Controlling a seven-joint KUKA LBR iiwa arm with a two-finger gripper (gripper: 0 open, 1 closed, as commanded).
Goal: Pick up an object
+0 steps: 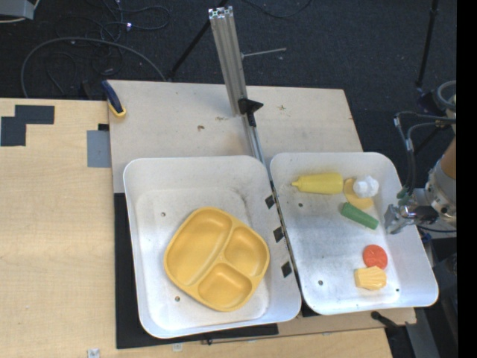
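In the right bin (328,289), near its right wall: small toy foods, namely a green piece (359,215), a red one (375,256), a pale yellow one (370,277) and a yellow bottle (319,183). All are probably light, rigid, slick plastic, and the green piece is best pinched across its narrow width. The gripper (396,218) sits at the bin's right rim just beside the green piece with nothing visibly held; its spread cannot be told.

A pale bench (298,114) carries two white bins side by side, the left bin (141,200) and the right bin (328,293). Near its far left corner lies what may be a blue-and-yellow tool (114,100).
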